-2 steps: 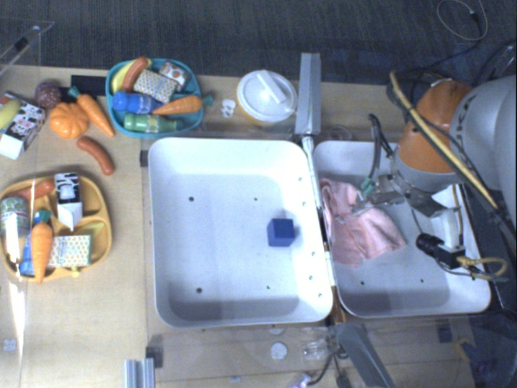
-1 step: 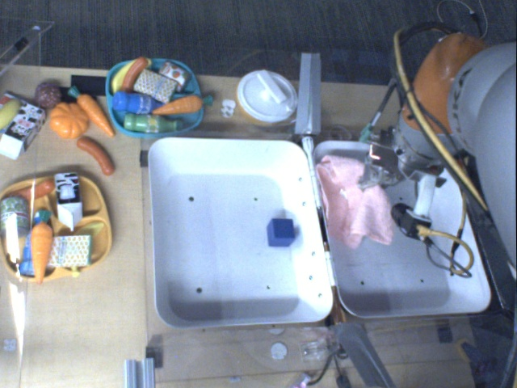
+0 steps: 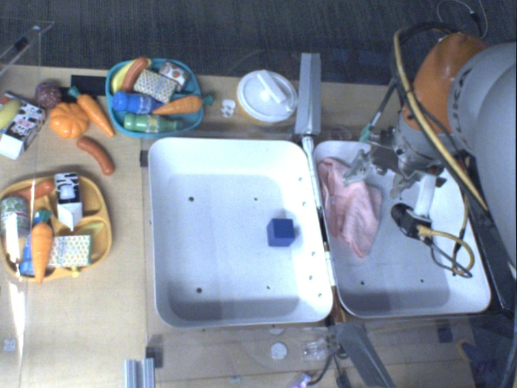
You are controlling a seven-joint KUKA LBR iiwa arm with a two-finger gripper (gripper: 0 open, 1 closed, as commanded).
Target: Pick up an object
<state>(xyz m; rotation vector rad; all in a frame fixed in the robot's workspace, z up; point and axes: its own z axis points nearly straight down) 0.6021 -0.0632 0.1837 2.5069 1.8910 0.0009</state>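
A small blue cube (image 3: 281, 231) lies near the middle right of the left white bin (image 3: 202, 289). A crumpled pink cloth (image 3: 349, 207) lies against the left wall of the right white bin (image 3: 420, 293). My gripper (image 3: 365, 168) hangs over the upper part of the right bin, right at the cloth's top edge. The grey arm with its orange band reaches in from the right above it.
A blue bowl of toy food (image 3: 155, 97) and a white lidded container (image 3: 266, 95) stand behind the left bin. A yellow tray of toy food (image 3: 55, 226) and loose toy vegetables (image 3: 81, 124) lie to the left. Black and yellow cables (image 3: 436, 241) hang over the right bin.
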